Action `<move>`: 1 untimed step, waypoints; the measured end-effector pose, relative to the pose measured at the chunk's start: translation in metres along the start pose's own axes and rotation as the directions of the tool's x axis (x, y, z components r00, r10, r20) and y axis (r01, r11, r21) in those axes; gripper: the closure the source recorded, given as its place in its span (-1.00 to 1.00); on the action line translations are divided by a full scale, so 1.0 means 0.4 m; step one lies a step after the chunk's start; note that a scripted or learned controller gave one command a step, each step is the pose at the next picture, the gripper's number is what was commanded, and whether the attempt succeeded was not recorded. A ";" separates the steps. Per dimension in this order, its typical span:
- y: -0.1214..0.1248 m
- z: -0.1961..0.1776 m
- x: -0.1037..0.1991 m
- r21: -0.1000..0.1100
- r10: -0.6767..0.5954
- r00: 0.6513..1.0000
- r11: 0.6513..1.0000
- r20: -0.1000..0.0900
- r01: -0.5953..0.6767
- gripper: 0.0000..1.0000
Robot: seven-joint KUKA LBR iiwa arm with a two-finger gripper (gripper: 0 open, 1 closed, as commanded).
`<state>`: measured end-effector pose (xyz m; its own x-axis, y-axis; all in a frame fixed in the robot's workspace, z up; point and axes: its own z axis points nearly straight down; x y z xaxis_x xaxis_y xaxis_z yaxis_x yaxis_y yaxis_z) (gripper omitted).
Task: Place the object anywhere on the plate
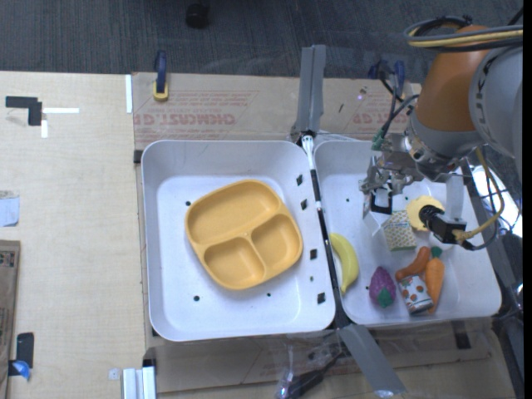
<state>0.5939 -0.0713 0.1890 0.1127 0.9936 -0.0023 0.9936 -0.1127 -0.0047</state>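
A yellow plate point(243, 233) with three compartments lies in the left bin point(166, 306). The right bin point(474, 306) holds several toy foods: a yellow banana point(346, 260) against its left wall, a purple piece point(381, 286), an orange carrot point(434, 278), a small can point(416, 295), a pale speckled block point(399, 230) and a yellow tape-like roll point(429, 214). My gripper point(381, 196) hangs over the upper middle of the right bin, just above and left of the speckled block. Nothing shows between its fingers.
A grey divider bar point(312, 98) runs between the two bins. Cables point(465, 33) loop off the arm at the upper right. A blue and yellow clamp point(160, 81) sits at the back edge of the cardboard. Wooden bench top extends to the left.
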 end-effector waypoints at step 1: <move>0.022 0.000 0.288 0.000 0.101 0.995 0.995 0.000 -0.101 1.00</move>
<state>0.6157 0.0423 0.1888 0.2125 0.9772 -0.0029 0.9771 -0.2125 -0.0044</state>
